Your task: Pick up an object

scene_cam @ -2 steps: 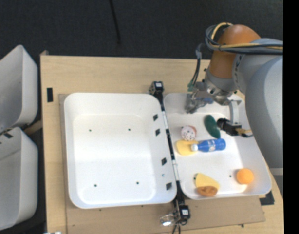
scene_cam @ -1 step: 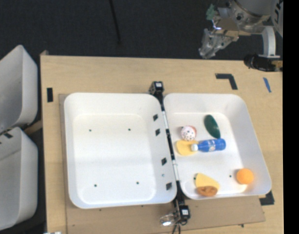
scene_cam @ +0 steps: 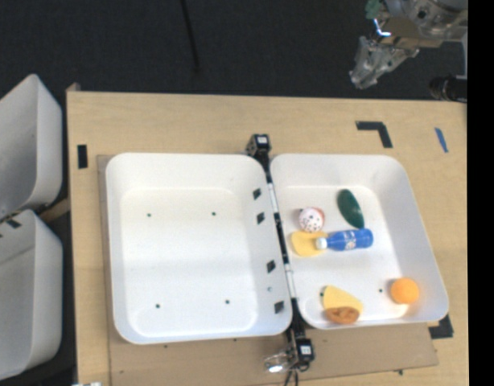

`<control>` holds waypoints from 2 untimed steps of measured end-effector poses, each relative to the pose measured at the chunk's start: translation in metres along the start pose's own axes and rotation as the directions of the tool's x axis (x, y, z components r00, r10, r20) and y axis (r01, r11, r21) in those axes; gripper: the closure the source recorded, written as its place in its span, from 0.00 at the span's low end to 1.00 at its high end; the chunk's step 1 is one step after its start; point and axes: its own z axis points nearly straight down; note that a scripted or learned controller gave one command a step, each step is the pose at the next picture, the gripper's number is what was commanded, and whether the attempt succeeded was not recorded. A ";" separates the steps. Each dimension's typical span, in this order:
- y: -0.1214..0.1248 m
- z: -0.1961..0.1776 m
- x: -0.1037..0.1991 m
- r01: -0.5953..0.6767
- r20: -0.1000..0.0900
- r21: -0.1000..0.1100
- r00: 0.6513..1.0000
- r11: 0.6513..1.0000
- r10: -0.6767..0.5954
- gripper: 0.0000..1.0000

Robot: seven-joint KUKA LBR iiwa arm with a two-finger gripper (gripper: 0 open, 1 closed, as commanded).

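Nearest the camera lies the yellow-and-brown wedge (scene_cam: 341,305), against the front wall of the right bin (scene_cam: 414,190); we judge it a soft or foam toy, blunt and easy to pinch across its narrow width. Just to its right, in the front corner, sits an orange ball (scene_cam: 404,290), smooth and round, likely to roll away from closing fingers unless they meet it dead centre. Further back, a blue bottle (scene_cam: 348,240) lies on its side, its white cap touching a flat yellow piece (scene_cam: 304,244). We take the bottle for light plastic, stiff and somewhat slick; a grip across its body, square to its long axis, looks the safest choice among all these things. Beside the yellow piece rests a small white ball with red spots (scene_cam: 311,219), and near the back a dark green oval (scene_cam: 351,207), smooth and rounded, perhaps slippery.

Every candidate lies in the right bin. The left bin (scene_cam: 126,240) is plain white plastic with a shallow moulded floor. Both rest on a pale wooden desk (scene_cam: 191,123).

Our hand (scene_cam: 374,64) hangs high at the upper right, beyond the desk's far edge and well apart from the objects; we cannot tell how it is set, and nothing shows in it.
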 end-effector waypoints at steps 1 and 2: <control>0.000 -0.037 -0.020 -0.001 0.000 0.000 1.000 1.000 0.001 1.00; 0.000 -0.062 -0.034 0.000 0.000 0.003 1.000 1.000 0.000 1.00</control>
